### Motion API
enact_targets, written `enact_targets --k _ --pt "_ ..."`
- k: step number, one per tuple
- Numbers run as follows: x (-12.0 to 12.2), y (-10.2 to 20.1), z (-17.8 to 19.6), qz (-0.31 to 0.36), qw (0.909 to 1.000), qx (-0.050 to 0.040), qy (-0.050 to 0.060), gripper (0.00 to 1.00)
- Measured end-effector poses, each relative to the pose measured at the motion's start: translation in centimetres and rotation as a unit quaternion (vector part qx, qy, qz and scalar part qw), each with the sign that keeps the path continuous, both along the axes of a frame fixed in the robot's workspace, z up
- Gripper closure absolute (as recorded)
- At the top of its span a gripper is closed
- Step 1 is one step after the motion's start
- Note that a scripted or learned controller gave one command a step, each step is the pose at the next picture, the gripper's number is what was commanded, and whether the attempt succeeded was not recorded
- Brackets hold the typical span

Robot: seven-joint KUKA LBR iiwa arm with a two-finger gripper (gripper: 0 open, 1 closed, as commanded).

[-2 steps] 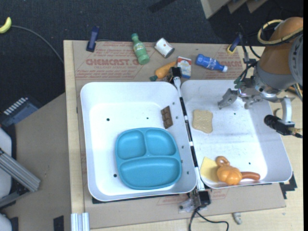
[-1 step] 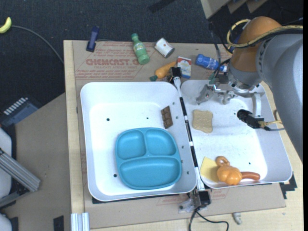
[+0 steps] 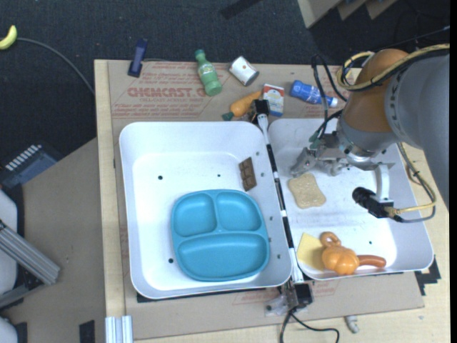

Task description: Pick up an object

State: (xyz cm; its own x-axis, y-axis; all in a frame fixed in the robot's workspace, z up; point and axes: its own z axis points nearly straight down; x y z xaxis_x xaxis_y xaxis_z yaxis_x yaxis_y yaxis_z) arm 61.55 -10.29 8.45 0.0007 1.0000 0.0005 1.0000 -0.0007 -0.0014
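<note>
2 white bins sat side by side on the desk. We saw the gripper low over the right bin, near that bin's far left corner. Nothing showed in its grasp, and we could not tell whether it was spread or closed. A tan slice lay flat on the bin floor just beside the gripper, toward the near edge, and apart from it as far as we could judge. At the right bin's near left corner lay a yellow wedge, with an orange toy touching it and a reddish sausage just beside that.

In the left bin we saw a blue divided plate toward the near edge and a small brown bar against the right wall.

Along the desk's far edge, outside the bins, lay a green bottle, a white can and a blue bottle.
</note>
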Motion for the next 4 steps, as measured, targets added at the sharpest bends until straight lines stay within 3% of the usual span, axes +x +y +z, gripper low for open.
enact_targets --k 4 --pt "-6.9 0.1 0.0 0.0 1.0 0.0002 0.0 0.0"
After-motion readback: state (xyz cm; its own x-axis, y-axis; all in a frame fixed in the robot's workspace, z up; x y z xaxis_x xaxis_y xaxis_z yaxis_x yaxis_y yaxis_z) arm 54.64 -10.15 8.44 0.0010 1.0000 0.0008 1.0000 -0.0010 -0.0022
